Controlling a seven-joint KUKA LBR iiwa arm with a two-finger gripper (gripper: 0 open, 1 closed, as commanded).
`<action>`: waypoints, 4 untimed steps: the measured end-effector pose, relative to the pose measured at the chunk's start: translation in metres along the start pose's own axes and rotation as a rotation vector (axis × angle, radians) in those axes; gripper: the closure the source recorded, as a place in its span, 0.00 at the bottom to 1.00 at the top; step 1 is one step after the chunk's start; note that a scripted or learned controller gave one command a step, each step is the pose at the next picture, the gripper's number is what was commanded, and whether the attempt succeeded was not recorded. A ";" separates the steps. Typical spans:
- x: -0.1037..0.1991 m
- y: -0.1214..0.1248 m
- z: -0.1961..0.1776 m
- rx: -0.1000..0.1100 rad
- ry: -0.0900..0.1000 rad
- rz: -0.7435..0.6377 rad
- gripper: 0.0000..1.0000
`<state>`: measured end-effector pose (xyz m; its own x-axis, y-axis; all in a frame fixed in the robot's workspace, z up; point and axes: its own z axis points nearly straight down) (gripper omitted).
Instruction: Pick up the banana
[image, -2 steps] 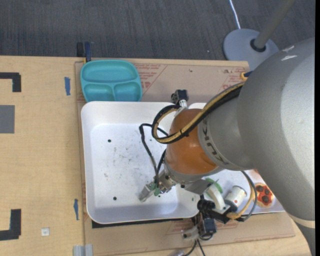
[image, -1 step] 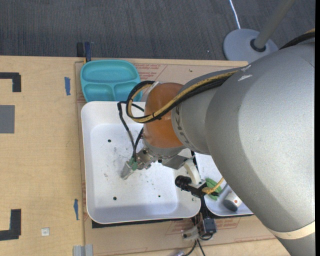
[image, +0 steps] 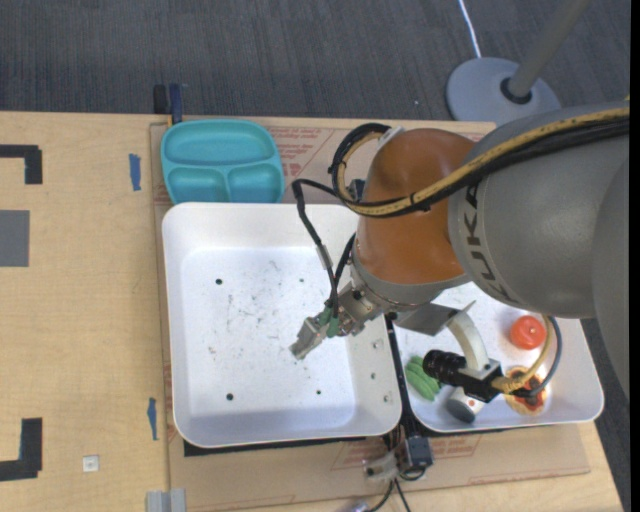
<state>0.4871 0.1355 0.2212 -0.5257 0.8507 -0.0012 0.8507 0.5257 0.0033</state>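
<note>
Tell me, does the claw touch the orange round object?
Apart. The camera view shows the claw over the left bin, the orange round object inside the right bin.

One fixed camera looks down aslant on both bins (image: 180, 300).

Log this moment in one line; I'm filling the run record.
task: pick up banana | gripper: over left bin, nothing seen held | right bin: mixed items | banana: not identified
</note>
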 end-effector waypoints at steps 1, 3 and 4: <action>0.053 0.023 0.135 0.002 0.002 -0.151 0.00; -0.042 0.059 0.014 0.003 0.000 0.482 0.00; -0.127 -0.014 -0.084 0.002 -0.001 0.646 0.00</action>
<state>0.5421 0.0198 0.3058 0.0923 0.9957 -0.0010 0.9957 -0.0923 0.0017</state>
